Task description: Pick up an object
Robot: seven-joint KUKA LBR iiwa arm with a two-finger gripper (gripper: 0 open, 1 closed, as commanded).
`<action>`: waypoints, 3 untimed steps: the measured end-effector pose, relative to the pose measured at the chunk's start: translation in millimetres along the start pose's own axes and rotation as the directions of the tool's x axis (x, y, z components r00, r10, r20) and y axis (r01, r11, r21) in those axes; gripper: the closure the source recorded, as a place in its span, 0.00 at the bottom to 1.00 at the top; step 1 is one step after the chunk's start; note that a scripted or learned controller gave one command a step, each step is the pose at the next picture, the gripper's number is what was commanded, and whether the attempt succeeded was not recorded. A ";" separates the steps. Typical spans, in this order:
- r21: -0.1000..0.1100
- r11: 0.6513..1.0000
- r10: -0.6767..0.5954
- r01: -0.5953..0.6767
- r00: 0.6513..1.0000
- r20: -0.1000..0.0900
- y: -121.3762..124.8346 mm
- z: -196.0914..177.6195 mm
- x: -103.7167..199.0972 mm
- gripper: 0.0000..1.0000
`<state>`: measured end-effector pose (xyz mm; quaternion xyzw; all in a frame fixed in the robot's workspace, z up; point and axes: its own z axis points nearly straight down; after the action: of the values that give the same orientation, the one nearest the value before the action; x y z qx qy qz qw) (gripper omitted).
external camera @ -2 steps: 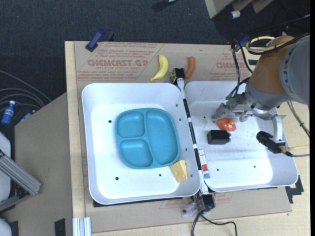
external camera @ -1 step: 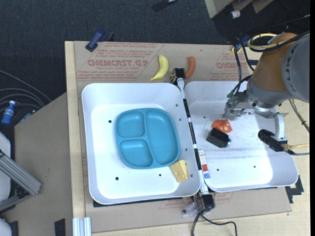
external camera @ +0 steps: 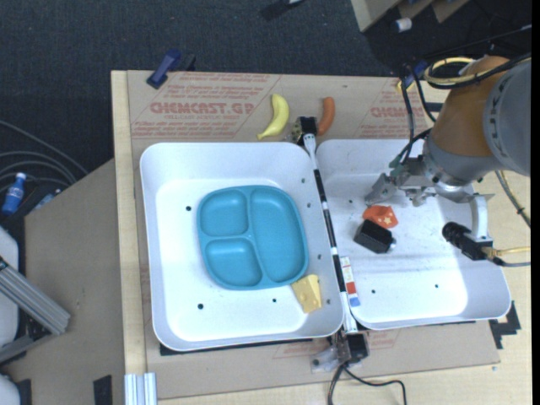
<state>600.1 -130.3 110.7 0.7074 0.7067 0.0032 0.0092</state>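
Observation:
In the right bin (external camera: pixel 439 298) lie a small orange-red object (external camera: pixel 381 216) and, touching it just in front, a small black block (external camera: pixel 374 238). My gripper (external camera: pixel 398 189) hangs over the back of this bin, just behind and slightly right of the orange-red object, and nothing shows in its grasp. The grey arm with its orange band (external camera: pixel 468 112) comes in from the upper right. A yellow cheese-like wedge (external camera: pixel 309 293) lies in the left bin (external camera: pixel 169 226), at the front right corner of a blue divided plate (external camera: pixel 251 234).
Behind the bins, on the bench, lie a yellow banana (external camera: pixel 274 116), an orange carrot-like piece (external camera: pixel 326 115) and a blue object (external camera: pixel 163 68). A black cable fitting (external camera: pixel 462 238) hangs off the arm over the right bin's right side.

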 end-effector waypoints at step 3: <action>0.014 1.000 -0.002 0.002 1.000 -0.008 12.8 16.1 39.7 0.00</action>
<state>613.2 -90.7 94.6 0.7069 0.7073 0.0009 0.0013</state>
